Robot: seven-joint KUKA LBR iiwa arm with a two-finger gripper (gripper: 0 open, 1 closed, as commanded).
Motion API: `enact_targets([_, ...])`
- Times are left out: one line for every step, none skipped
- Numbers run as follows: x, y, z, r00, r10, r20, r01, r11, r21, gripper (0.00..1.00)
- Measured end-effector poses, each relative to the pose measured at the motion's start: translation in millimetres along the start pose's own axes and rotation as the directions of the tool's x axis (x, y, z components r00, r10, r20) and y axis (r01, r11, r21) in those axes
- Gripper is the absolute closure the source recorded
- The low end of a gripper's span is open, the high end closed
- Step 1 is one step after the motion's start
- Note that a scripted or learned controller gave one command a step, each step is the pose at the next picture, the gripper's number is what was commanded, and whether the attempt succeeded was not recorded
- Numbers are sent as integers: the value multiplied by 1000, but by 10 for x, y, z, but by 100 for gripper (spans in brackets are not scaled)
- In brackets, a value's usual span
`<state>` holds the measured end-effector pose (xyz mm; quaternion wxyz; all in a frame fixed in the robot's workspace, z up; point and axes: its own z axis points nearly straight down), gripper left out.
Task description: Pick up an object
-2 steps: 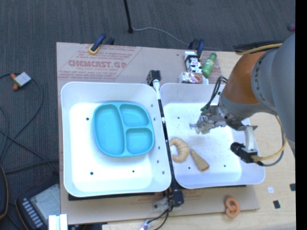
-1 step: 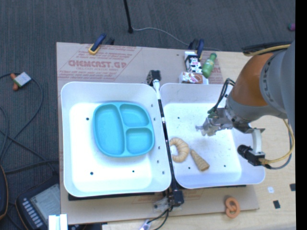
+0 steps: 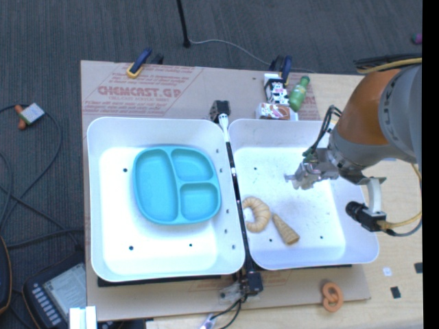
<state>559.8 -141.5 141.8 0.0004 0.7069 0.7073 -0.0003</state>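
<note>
Single overhead view, two white bins on the cardboard-covered worktop (image 3: 137, 88). Left bin (image 3: 110, 252) carried a blue divided plate (image 3: 177, 185), three compartments, nothing in them that I could make out. Right bin (image 3: 357, 252) carried the candidate objects: a tan ring-shaped piece like a toy doughnut (image 3: 257, 213) near the bin's left wall, and a tan cone like a toy ice-cream cone (image 3: 285, 229) just beside it, apparently touching or nearly so.

My arm (image 3: 384, 118) reached in from the right, with the claw (image 3: 302, 177) over the bare middle of the right bin, up and to the right of both objects and apart from them. Nothing was between its fingers. I could not tell from this angle whether the claw was spread or pressed together; the tip was small and partly masked by the wrist hardware.

Judgement: approach stage, no grasp made.

Risks from here:
- Doughnut and cone lay so close that a descent on one might nudge the other and spoil the alignment.
- Doughnut sat near the wall between the bins; a finger could strike that wall.
- Cone tapers, so a pinch across it could squirt it out.
- Descending where the claw stood would close on bare bin floor.

Outside the bins: a green bottle (image 3: 298, 93) behind the right bin, an orange ring (image 3: 332, 295) on the front edge.
</note>
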Motion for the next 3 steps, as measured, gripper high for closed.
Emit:
enact_targets([486,-680,-424,1000,0,-1,0,1000,1,100])
enact_targets([1461,-39,-422,1000,-1,-1,1,1000,1,100])
enact_targets([670,68,-423,1000,3,2,-3,1000,1,100])
